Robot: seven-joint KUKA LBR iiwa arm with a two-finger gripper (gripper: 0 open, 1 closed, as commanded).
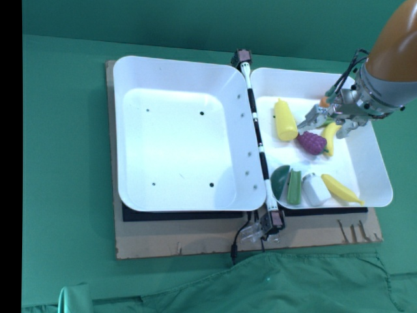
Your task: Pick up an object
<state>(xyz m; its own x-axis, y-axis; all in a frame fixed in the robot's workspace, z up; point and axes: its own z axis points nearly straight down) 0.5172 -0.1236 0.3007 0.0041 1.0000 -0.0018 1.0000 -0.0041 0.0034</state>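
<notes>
So there are two white bins sitting side by side on a piece of cardboard (195, 243), with green cloth (65, 142) all around. The left bin (130, 83) has nothing in it, you just see a few dark dots on its floor. The right bin (374, 168) holds all the toys, and I count seven for sure: one yellow squash-looking piece (284, 120) up near the divider, one purple grape bunch (312, 142) just right of it, one small banana (330, 135) touching the grapes on their right side, one dark green rounded piece (280, 180) at the near edge, one lighter green stick-shaped thing (294, 187) right beside it, one white blocky item (316, 190) next to that, and a second, longer banana (340, 189) at the near right. There's also a bit of orange (324, 101) peeking out by the gripper, can't tell what it is. The gripper (326, 120) hangs over the far right part of the right bin, just above the grapes and the small banana, fingers spread apart with nothing between them. A black-and-white rod (256, 126) runs along the seam between the bins.
</notes>
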